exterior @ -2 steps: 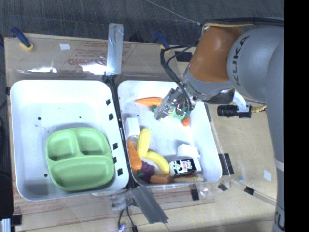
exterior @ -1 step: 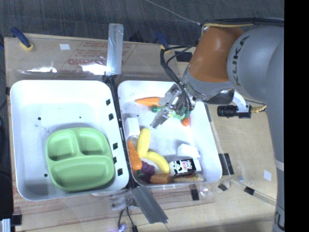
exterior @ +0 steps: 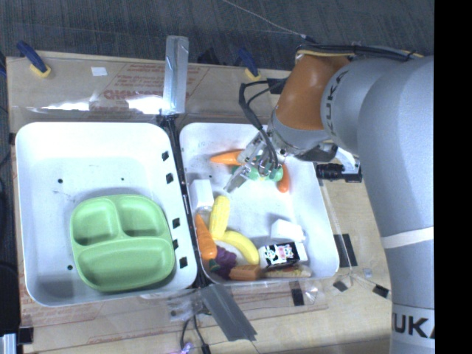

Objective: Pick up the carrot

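Note:
An orange carrot (exterior: 225, 157) lies near the back of the right bin (exterior: 313, 198), pointing left. My gripper (exterior: 249, 169) hangs low over the bin just right of and in front of that carrot, and its tip is close to the carrot's thick end. Small green parts show at the gripper's tip. A second short orange piece (exterior: 283, 184) lies just right of the gripper. A third orange vegetable (exterior: 204, 238) rests along the bin's left wall. I cannot see whether the gripper touches any of them.
The right bin also holds a corn cob (exterior: 220, 214), a banana (exterior: 240, 245), a white block (exterior: 287, 231), a small black-and-white carton (exterior: 282, 254) and a purple item (exterior: 225, 257). In the left bin (exterior: 44, 161) sits a green divided plate (exterior: 122, 242).

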Robot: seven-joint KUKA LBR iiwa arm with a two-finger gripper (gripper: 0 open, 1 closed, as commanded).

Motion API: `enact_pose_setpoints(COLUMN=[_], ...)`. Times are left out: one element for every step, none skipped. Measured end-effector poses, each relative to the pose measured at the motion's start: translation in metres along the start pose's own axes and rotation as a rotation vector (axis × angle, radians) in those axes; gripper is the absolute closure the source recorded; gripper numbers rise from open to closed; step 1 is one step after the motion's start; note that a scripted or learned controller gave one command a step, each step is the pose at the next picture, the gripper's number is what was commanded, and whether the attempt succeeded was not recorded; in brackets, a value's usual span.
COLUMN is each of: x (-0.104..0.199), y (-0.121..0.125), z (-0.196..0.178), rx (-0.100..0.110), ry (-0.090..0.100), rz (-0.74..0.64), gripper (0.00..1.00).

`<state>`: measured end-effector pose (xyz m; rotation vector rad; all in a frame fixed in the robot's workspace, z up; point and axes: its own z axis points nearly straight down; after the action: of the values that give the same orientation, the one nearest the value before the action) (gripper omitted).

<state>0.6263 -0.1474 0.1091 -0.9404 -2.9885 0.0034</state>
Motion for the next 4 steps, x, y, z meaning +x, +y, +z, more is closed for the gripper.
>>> enact_pose_setpoints(x=[-0.019, 0.002, 0.003, 0.068], y=[0.023, 0.054, 0.055, 0.093], z=[0.005, 0.014, 0.004, -0.085], rx=[-0.012, -0.009, -0.006, -0.010], ry=[-0.016, -0.009, -0.007, -0.007], rz=[0.214, 0.501, 0.492, 0.758], gripper=[0.00, 0.00, 1.00, 1.00])
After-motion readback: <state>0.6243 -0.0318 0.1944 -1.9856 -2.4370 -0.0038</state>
